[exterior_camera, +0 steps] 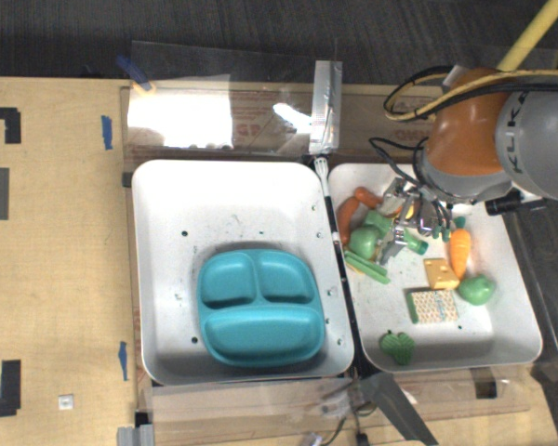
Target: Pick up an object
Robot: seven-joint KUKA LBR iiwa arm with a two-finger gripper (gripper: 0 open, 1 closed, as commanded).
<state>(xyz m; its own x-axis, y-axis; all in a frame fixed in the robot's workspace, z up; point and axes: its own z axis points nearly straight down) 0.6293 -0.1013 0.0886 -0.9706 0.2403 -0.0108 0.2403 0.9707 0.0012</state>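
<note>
The gripper [402,232] is lowered into the right bin [516,342], where the small toy foods are heaped, since that is where a pickable object lies. It is set just beside a green piece [363,242]; whether the claw is released or clenched cannot be told. The teal tray [259,307] rests alone in the left bin [158,203].

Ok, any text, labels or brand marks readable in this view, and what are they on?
"KU", sideways and cut off by the frame edge: on the grey arm.
Reddish print on the cardboard panel behind the left bin: too blurred to read.
</note>
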